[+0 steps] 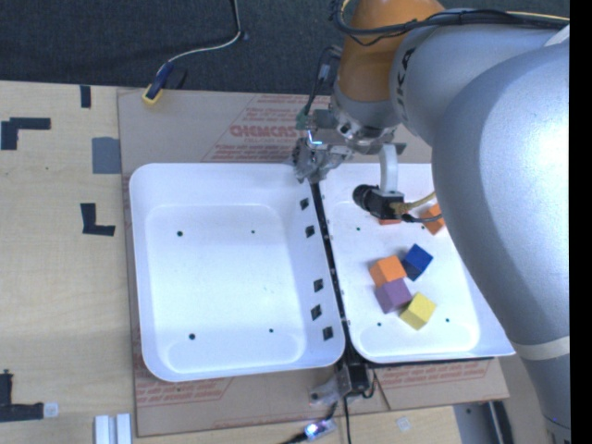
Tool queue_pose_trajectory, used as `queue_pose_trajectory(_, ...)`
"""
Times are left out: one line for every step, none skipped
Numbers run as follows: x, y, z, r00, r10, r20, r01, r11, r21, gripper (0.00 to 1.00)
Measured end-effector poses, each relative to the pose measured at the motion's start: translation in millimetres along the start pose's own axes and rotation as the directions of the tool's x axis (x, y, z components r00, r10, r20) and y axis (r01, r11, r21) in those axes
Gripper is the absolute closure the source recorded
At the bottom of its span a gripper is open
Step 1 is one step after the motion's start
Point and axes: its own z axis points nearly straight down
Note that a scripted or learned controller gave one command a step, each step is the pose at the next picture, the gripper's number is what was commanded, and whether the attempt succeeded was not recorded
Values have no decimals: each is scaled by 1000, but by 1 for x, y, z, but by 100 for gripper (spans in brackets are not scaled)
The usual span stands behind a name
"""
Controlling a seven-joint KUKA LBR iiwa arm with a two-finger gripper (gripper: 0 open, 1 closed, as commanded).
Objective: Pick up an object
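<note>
Blocks are your candidates here, and they all lie in the right bin (365,333). An orange block (388,269), a blue block (418,260), a purple block (394,295) and a yellow block (418,312) are bunched in its near half. The orange and blue ones meet at a corner, the purple sits just below the orange, and the yellow lies just beside the purple, toward the near rim. That bunching matters to you, I judge: coming down on one cube may nudge its neighbours. The yellow one, at the edge of the cluster, looks the freest to take. Another orange piece (432,218) peeks out farther back, partly hidden by the arm (490,109).

The claw (313,158) hangs over the far end of the ridge where the right bin meets the left bin (222,276), well apart from the cluster. You can see nothing carried in it, and you cannot tell from this angle whether it is spread or pressed together. Hanging over the rim rather than over a cube, it suggests to me that the reach toward a block is not yet under way.

The blocks themselves are plain, matte, single-coloured cubes with flat faces. They look light and should offer parallel sides to close on.
</note>
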Motion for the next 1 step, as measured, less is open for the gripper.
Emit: queue_pose_trajectory(34, 0, 20, 1000, -1, -1, 1, 1000, -1, 100)
